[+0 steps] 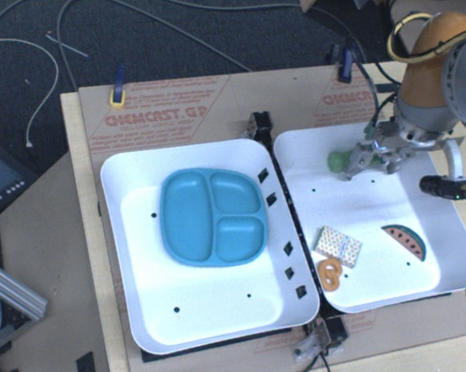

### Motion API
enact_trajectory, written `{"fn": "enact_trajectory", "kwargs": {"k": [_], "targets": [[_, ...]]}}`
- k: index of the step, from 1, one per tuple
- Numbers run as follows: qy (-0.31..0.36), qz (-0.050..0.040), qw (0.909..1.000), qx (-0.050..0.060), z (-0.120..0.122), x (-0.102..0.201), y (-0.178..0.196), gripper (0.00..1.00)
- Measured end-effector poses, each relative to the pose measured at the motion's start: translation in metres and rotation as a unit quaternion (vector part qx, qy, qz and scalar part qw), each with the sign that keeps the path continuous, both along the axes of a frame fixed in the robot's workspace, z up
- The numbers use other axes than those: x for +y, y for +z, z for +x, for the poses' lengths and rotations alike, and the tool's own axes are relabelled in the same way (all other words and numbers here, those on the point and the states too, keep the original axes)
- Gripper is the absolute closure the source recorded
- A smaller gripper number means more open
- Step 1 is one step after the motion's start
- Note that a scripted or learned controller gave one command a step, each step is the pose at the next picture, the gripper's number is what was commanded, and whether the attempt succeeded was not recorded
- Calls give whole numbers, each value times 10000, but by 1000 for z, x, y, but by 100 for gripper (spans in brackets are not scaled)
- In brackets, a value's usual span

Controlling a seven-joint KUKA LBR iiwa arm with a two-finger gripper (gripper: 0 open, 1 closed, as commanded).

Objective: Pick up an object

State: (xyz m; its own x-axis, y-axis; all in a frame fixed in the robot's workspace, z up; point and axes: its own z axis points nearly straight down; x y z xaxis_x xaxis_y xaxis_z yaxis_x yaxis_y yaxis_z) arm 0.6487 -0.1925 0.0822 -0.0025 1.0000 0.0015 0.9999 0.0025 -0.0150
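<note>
From above, the grey metal two-finger gripper (pixel 371 157) hangs low in the right white bin (pixel 374 286), whether open or closed I cannot tell, just beside a small round green object (pixel 338 160) near the far wall.

You see a plain light-blue divided plate (pixel 213 217) in the white left bin (pixel 141 261). In the white right bin (pixel 448 267), nearest that plate: an orange pretzel (pixel 330 274), a white-and-tan checkered packet (pixel 340 246), then a red, green-rimmed watermelon slice (pixel 405 242); a green object (pixel 338 160) beyond.
</note>
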Motion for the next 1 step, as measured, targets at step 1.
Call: {"fn": "enact_trajectory", "kwargs": {"k": [1], "targets": [[-1,-3,10000,-35,2,0,14,100]]}}
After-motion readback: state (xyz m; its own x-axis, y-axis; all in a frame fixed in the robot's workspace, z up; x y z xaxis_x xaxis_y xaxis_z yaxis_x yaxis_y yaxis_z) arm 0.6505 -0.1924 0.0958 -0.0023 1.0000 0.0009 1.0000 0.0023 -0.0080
